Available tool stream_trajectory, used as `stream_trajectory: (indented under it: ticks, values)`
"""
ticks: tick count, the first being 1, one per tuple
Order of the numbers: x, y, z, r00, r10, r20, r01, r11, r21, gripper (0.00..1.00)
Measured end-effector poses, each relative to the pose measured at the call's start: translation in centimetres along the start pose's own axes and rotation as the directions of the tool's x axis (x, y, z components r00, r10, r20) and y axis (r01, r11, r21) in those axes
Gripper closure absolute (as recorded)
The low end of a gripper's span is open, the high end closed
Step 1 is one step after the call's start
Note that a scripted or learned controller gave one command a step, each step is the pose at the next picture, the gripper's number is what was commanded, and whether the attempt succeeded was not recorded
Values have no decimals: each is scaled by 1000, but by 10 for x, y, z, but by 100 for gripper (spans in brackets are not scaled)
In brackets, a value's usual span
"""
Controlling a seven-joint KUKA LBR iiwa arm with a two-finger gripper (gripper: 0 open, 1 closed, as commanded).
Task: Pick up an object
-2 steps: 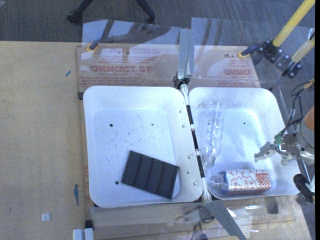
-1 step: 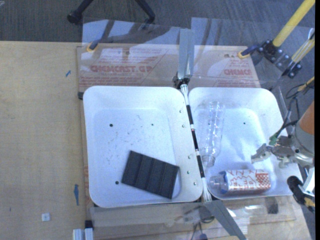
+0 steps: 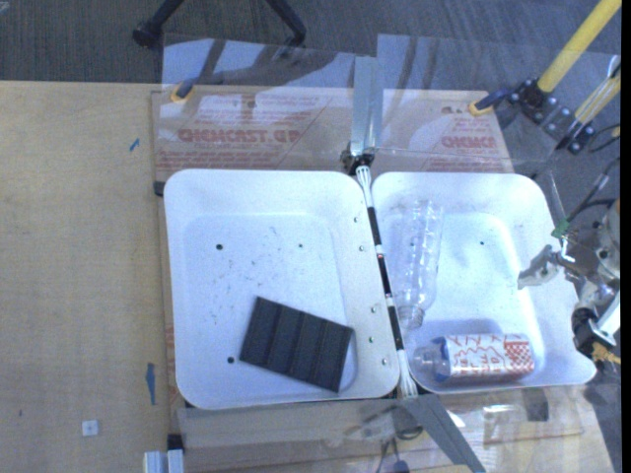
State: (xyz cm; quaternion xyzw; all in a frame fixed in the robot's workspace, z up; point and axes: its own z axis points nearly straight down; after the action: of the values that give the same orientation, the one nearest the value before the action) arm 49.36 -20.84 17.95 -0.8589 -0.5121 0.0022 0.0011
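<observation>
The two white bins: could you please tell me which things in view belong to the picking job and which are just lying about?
Part of the job:
- dark ridged panel, left bin
- clear plastic bottle, right bin
- red-and-white can, right bin
- tool, at the right bin's right rim

Just lying about:
- chair base
- yellow-handled clamps
- wooden bench

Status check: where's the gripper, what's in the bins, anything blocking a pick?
Gripper at right bin's right edge, holding nothing. Clear bottle and red-and-white can in right bin; dark ribbed block in left bin. All three uncovered.
</observation>
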Motion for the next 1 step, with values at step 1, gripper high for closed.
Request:
stream_trajectory:
  ticks: [1]
  values:
    - [-7, -13, 61, 1000, 22, -6, -21, 1000, 10, 0]
